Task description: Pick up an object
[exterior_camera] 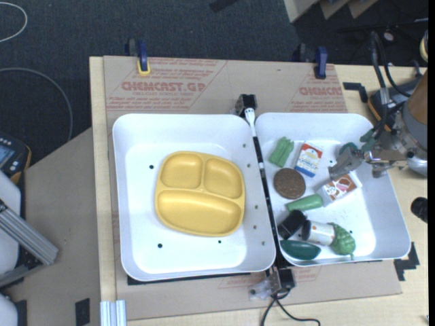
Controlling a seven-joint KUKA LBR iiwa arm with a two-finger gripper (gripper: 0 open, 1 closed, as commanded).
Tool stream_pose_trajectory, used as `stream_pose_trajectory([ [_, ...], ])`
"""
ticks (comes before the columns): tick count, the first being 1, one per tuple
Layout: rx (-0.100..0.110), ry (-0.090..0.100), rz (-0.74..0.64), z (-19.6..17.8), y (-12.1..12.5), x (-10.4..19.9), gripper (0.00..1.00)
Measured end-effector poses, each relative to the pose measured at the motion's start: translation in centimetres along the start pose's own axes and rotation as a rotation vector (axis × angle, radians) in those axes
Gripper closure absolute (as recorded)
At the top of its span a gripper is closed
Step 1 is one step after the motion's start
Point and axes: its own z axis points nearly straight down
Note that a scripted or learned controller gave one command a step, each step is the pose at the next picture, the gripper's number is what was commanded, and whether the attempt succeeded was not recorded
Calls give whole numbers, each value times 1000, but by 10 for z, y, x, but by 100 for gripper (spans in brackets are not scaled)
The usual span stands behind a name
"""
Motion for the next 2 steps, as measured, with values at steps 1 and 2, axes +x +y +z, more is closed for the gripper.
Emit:
stream_pose_trajectory([
  [1,15,-1,5,-1,-2,-2,100],
  [2,12,2,-1,-47,19,59,100],
])
